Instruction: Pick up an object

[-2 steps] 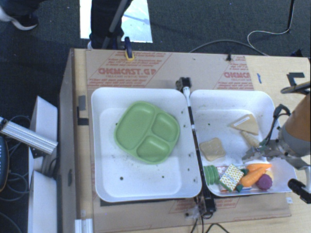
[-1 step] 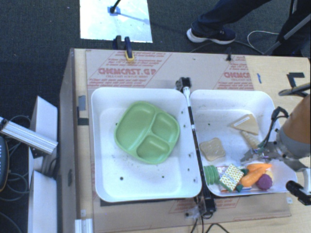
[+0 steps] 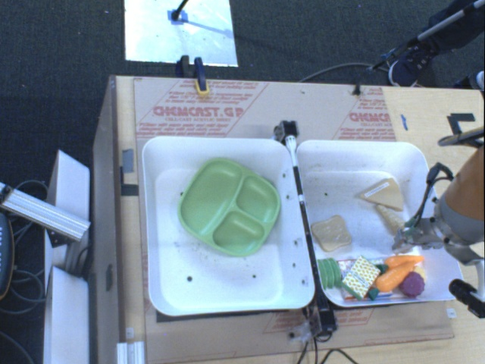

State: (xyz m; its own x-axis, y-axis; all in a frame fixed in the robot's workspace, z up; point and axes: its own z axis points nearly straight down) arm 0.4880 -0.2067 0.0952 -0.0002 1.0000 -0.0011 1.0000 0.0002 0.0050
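Note:
The right bin [image 3: 356, 158] holds several toy foods. A beige wedge [image 3: 383, 194] lies near its far right, and a tan bread slice [image 3: 331, 233] sits at mid-left. Along the front wall lie a green ribbed piece [image 3: 328, 271], a patterned yellow-green box [image 3: 362, 276], an orange carrot [image 3: 394, 273] and a purple round piece [image 3: 413, 283]. My gripper [image 3: 413, 239] hangs low at the bin's right side, just above the carrot and in front of the wedge. Nothing is visibly held by it.
The left bin [image 3: 174, 279] carries a green divided plate [image 3: 229, 205]. A black divider rail [image 3: 301, 211] runs between the bins. Cables and the arm body [image 3: 464, 218] crowd the right edge. A cardboard sheet [image 3: 227, 112] lies behind the bins.

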